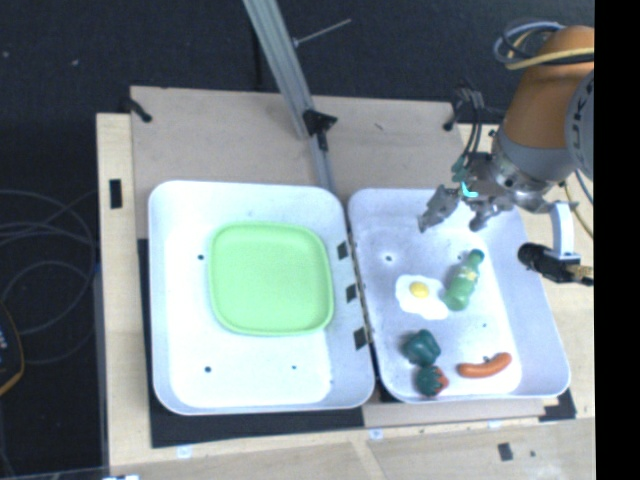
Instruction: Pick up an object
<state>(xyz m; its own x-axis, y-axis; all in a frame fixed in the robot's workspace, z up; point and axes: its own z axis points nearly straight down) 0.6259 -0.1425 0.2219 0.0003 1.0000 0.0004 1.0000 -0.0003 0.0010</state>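
- Spread apart and gripping nothing, my gripper [462, 211] hangs over the far edge of the right bin [385, 223], its two fingers angled down toward the white floor.
- At the left, the left bin [175, 213] carries a pale green square plate [270, 277] — it lies flat near the bin's middle, well clear of all four walls.
- Small dark clips [352, 293] sit along the seam where the two bins meet.
- From the bench's far edge a grey metal strut [283, 58] slants up toward the top of the view, rising just behind that seam.
- In the right bin, a toy fried egg [421, 294] lies near the middle, white with a yellow yolk.
- Just right of the egg, and touching or nearly touching it, a small green bottle [462, 280] lies tilted with its cap pointing to the far edge — it is the thing nearest my fingers, but still apart from them.
- Toward the near edge sits a dark green pepper [421, 346], and just nearer than it a second small green and red piece [431, 378], close by the near wall; I cannot tell what that one is.
- Right of those, by the near right corner, a red-orange sausage [484, 367] lies roughly along the near edge.
- My wrist and its orange band [548, 88] stand above the bin's far right corner.
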